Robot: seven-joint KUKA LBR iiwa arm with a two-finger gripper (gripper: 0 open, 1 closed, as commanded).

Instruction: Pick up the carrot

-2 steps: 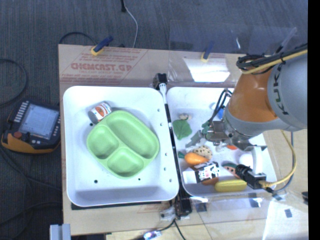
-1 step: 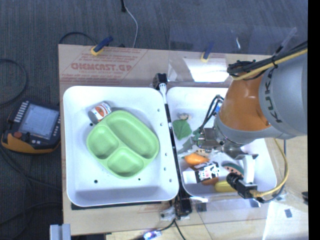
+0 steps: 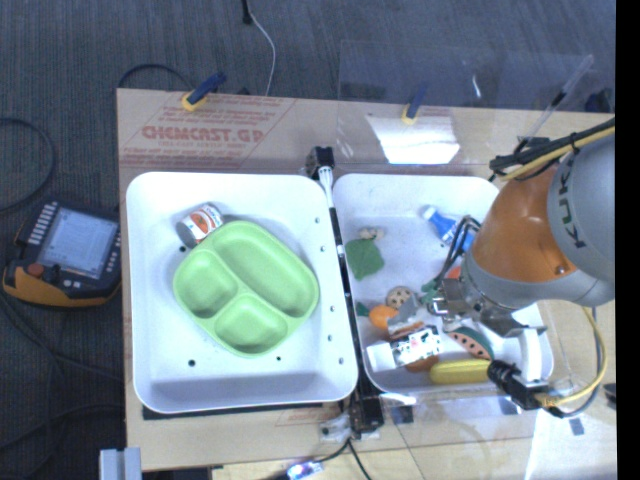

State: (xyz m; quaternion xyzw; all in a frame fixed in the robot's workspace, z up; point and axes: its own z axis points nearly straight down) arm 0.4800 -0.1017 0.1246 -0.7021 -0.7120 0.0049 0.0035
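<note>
Gripper (image 3: 448, 306) sits low in the right bin (image 3: 395, 193), under the grey arm with its orange band (image 3: 515, 243), which comes in from the right side. Its metal parts are among the clutter, and I cannot tell if it is apart or together, or if it is clamped on something.

Just left of the gripper lies the carrot (image 3: 382, 316), a small orange piece near the left wall of the right bin. It lies apart from the gripper. A round brown cookie (image 3: 399, 295) lies just above the carrot. Below the gripper there is a small white box with red print (image 3: 416, 347), and beside it, lower, a yellow banana (image 3: 459, 371) near the front wall. A green leaf-like piece (image 3: 364, 258) lies further up to the left, and a blue thing (image 3: 442, 223) is near the back of the bin, close to the arm.

In the left bin (image 3: 150, 298) rests a green divided plate (image 3: 246, 286), with a small can (image 3: 199, 222) touching its upper left edge. Both bins stand on a cardboard-covered surface (image 3: 290, 133).
</note>
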